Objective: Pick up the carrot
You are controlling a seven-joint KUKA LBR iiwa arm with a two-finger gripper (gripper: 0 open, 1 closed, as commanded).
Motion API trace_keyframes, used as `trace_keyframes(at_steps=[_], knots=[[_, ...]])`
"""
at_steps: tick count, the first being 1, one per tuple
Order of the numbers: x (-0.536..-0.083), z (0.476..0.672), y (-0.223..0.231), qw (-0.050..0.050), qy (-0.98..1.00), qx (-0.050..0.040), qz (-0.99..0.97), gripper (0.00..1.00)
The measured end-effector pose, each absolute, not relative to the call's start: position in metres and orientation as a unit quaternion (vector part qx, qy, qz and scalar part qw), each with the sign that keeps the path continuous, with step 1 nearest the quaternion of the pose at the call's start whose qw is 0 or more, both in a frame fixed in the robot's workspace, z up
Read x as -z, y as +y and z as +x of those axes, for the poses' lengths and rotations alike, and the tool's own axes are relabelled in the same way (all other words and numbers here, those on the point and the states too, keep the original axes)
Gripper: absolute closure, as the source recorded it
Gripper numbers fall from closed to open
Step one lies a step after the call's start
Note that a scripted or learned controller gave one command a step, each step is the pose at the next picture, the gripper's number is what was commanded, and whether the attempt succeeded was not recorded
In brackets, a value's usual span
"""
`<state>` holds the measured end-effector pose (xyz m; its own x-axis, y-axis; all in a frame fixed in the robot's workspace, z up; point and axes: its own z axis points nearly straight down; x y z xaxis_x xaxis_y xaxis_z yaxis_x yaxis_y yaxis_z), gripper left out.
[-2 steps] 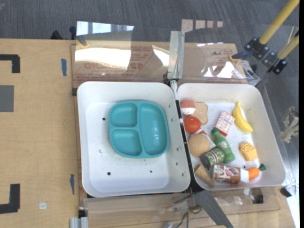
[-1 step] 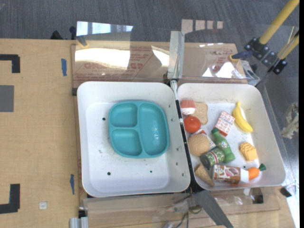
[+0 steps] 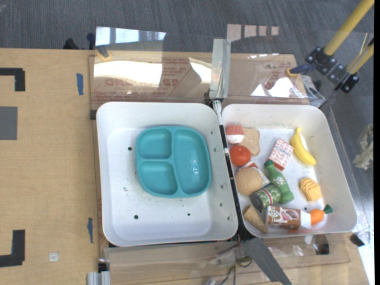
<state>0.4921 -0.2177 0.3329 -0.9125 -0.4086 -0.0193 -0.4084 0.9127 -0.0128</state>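
Note:
The carrot [image 3: 319, 216] is a small orange piece with a green tip, lying at the front right of the right bin [image 3: 338, 153], touching the end of a white bottle-like item [image 3: 289, 218]. Other toy foods crowd that bin to the carrot's left and behind it.
The left bin [image 3: 113, 159] holds a teal divided plate [image 3: 174, 161]. The right bin also holds a banana [image 3: 303, 146], a tomato [image 3: 240, 155], a green bottle [image 3: 278, 180], a can [image 3: 268, 196], bread pieces and a yellow fries-like toy [image 3: 310, 189]. A yellow stand [image 3: 350, 22] rises at the top right.

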Motion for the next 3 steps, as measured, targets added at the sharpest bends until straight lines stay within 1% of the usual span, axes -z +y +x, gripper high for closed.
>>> trace_keyframes(at_steps=[1,2,3], knots=[[-0.176,0.521,-0.221,0.000,0.919,-0.0022,-0.395,1.00],[-0.340,0.604,-0.174,0.008,0.897,0.0049,-0.442,1.00],[-0.252,0.586,-0.222,0.000,0.856,-0.0017,-0.517,1.00]])
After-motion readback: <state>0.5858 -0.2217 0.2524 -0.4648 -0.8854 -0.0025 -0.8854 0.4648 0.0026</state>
